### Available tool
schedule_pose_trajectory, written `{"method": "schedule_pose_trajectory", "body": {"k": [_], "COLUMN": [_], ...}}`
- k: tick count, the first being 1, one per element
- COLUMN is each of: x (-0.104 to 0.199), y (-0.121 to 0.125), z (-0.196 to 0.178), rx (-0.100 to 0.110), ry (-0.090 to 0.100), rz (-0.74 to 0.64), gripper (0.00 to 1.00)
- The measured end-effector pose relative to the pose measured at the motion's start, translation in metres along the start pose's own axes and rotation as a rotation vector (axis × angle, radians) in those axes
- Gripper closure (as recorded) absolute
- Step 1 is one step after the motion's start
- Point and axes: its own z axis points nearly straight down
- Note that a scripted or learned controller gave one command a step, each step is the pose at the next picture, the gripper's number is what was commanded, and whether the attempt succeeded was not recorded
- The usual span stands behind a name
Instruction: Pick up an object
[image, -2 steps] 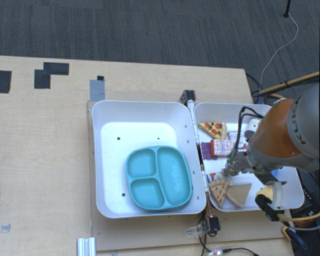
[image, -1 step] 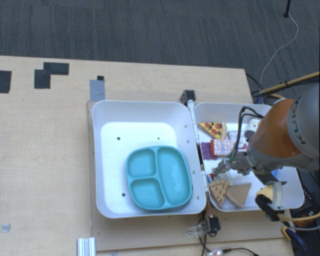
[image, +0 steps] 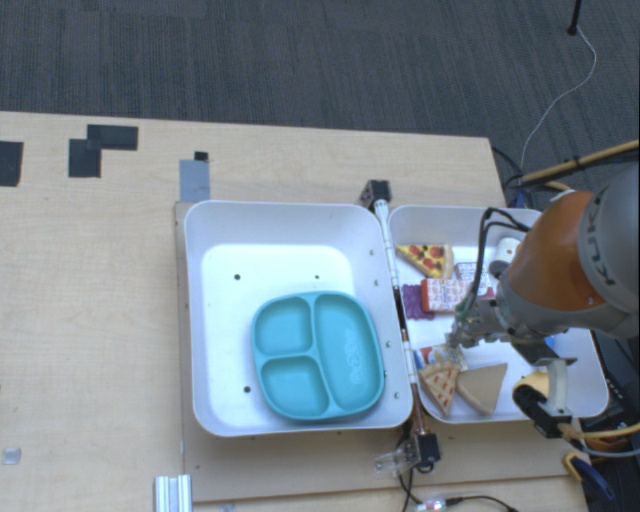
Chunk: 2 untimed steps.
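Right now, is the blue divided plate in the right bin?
No. The blue divided plate lies in the left bin; the right bin holds the pizza slice toy and other small items.

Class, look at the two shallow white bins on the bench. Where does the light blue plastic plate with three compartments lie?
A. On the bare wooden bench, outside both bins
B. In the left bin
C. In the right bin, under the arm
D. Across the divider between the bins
B: the light blue three-compartment plastic plate lies wholly inside the left white bin, while the food-shaped toys are in the right white bin.
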Motion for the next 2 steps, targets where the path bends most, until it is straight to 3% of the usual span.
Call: {"method": "schedule_pose_trajectory", "body": {"k": [1,2], "x": [0.0,0.002], "y": [0.0,-0.005], "z": [0.0,0.023], "rx": [0.0,0.013], "ry": [0.0,0.004], "rz": [0.001,0.004], "gripper": [0.0,0.0]}}
